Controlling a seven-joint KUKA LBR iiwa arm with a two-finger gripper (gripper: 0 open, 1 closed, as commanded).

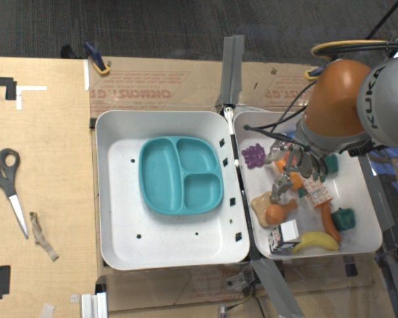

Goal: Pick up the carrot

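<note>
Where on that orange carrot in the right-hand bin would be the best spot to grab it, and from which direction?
Probably mid-length on the carrot, coming straight down from above with the gripper closing across its narrow width. It lies flat, a slim stick running up and down the bin between the green toy and the banana, so its long sides look the easiest to pinch.

Two white bins [113,197], one teal plate [182,175], one carrot [328,221], one banana [317,243], one scissors [8,184].

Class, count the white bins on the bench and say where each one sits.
2. The left bin sits mid-bench and holds a teal divided plate. The right bin sits beside it, holding toy food including the carrot, under the arm.
</note>
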